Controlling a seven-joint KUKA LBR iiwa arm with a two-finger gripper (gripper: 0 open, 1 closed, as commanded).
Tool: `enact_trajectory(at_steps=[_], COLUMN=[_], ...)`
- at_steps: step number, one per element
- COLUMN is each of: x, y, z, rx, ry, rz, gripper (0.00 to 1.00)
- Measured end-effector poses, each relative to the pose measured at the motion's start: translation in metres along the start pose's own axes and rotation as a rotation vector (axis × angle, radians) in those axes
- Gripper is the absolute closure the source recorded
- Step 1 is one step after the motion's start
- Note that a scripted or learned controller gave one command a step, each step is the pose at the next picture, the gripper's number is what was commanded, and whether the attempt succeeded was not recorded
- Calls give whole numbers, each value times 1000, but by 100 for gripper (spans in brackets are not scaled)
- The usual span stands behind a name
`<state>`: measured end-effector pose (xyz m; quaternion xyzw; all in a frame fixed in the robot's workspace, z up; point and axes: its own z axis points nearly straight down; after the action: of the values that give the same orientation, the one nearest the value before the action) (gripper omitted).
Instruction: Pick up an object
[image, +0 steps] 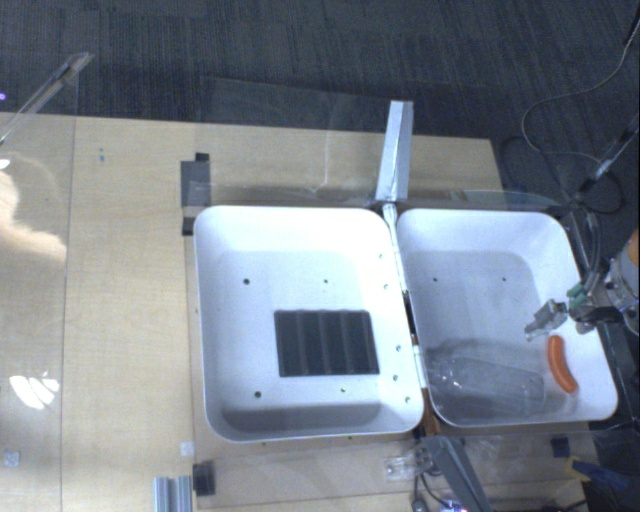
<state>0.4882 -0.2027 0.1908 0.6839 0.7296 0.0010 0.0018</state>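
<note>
Nearest the camera, along the front wall of the right bin (500, 235), lies a clear plastic bottle (488, 378) on its side, hard to make out against the white floor. Just beyond its right end rests a small orange object (563, 363), sausage-shaped and slightly curved, close to the bin's right wall. Either could serve as the thing to pick up. The bottle is probably light, thin-walled and slippery, likely to roll or dent under a pinch, so a hold across its middle, square to its long axis, looks safest. The orange piece looks light and possibly soft; a grasp across its narrow middle should suit it, though the nearby wall leaves little room on that side. Just above the orange piece the gripper (553, 318) reaches in from the right, over the bin floor; whether it is spread or closed cannot be told, and nothing is seen held in it. Farther left, the left bin (240, 240) holds a dark ribbed rectangular pad (326, 342) lying flat.
</note>
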Motion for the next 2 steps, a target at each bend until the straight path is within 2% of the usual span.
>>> enact_trajectory(at_steps=[1, 2], x=[-3, -3], y=[0, 3], z=[47, 35], rx=[0, -7], ry=[0, -3], rz=[-311, -312], gripper=[0, 100])
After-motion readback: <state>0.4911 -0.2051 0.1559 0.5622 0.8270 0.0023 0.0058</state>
